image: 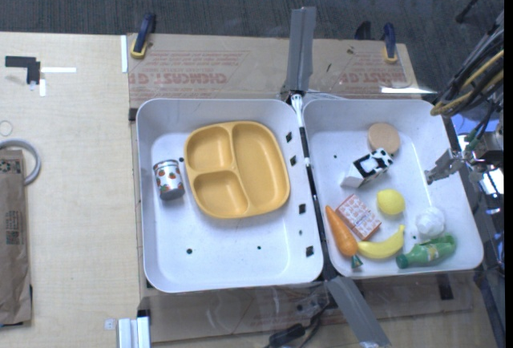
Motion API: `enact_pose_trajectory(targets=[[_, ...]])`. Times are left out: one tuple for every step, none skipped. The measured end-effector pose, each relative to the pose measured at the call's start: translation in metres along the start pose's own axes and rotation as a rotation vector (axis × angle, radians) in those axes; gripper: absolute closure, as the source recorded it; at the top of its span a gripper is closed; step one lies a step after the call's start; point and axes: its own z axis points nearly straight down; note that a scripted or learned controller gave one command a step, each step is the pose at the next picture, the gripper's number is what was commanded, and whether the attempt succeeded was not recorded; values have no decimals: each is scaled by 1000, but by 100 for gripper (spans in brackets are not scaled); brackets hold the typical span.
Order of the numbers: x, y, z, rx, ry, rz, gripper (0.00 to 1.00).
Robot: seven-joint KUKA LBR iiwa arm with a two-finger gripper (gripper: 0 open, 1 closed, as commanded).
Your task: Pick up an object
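The right bin (317, 178) holds several items: a tan round disc (383, 135), a black-and-white toy (374, 163), a lemon (390, 201), a white ball (430, 220), a green bottle (425, 252), a banana (381, 245), a carrot (341, 231) and a red patterned box (358, 215). My gripper (443, 169) hangs at the right bin's right rim, above and to the right of the white ball. It touches none of the items and nothing shows in it.
The left bin (148, 218) contains a yellow divided plate (236, 168) and a small can (168, 179) beside it. Cables and arm parts (473, 82) crowd the right edge. A brown bag (12, 234) lies on the bench at far left.
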Motion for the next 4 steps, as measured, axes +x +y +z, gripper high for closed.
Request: enact_pose_trajectory(targets=[[-9,-19,-12,-1,0,24,0],[40,6,96,-1,0,-183,0],[29,30,132,-3,-1,-205,0],[28,31,123,-4,-3,-203,100]])
